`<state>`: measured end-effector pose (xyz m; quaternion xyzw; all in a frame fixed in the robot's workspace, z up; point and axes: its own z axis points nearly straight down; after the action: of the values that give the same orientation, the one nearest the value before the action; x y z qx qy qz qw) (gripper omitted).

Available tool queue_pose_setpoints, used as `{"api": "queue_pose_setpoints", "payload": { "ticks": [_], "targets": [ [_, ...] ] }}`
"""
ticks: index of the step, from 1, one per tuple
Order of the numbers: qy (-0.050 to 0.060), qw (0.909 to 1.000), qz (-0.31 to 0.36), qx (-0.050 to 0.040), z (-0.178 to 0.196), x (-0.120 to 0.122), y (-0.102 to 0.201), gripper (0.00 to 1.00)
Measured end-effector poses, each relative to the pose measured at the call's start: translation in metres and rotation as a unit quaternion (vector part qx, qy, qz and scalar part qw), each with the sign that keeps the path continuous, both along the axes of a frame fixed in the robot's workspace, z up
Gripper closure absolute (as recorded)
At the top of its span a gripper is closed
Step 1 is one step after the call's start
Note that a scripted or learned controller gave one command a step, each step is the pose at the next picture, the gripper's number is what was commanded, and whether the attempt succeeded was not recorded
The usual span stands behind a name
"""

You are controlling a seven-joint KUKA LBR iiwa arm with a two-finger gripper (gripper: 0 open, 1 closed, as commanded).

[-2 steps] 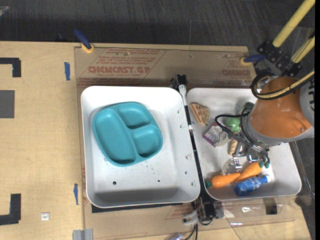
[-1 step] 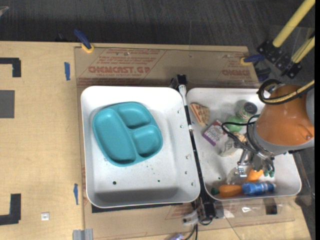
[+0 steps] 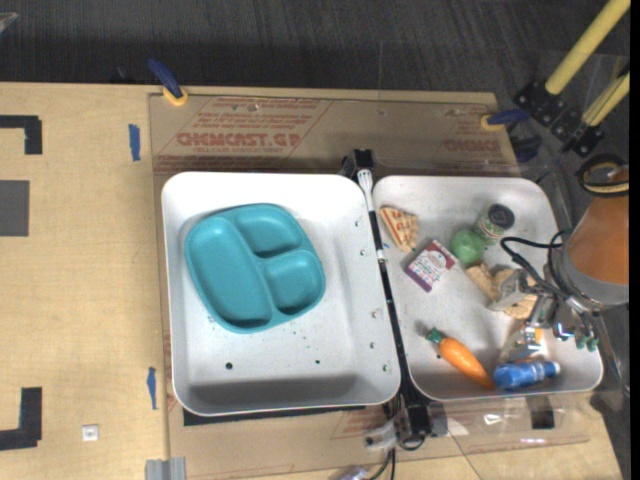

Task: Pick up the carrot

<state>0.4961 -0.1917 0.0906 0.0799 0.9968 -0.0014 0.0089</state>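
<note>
The carrot (image 3: 464,357) is orange with a small green top. It lies slantwise near the front of the right bin (image 3: 470,203), its green end pointing to the bin's left wall. My gripper (image 3: 532,334) hangs low over the front right part of that bin, just right of the carrot and apart from it. It sits right above a blue bottle (image 3: 524,373). Cables and metal parts crowd the wrist below the orange band (image 3: 604,240).
The right bin also holds a pizza slice (image 3: 400,226), a purple packet (image 3: 430,264), a green bottle (image 3: 474,238) and a tan piece (image 3: 492,280). A teal divided plate (image 3: 254,264) lies in the left bin (image 3: 280,373). Yellow poles (image 3: 592,33) stand at the back right.
</note>
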Motion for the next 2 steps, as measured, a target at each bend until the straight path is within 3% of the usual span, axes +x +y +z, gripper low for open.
{"api": "queue_pose_setpoints", "payload": {
  "ticks": [1,2],
  "targets": [
    [-0.01,0.9991,-0.04,-0.0036,0.0038,-0.0054,0.08,0.0],
    [-0.013,0.9991,0.039,-0.0082,0.0051,-0.003,0.0892,0.0]
  ]
}}
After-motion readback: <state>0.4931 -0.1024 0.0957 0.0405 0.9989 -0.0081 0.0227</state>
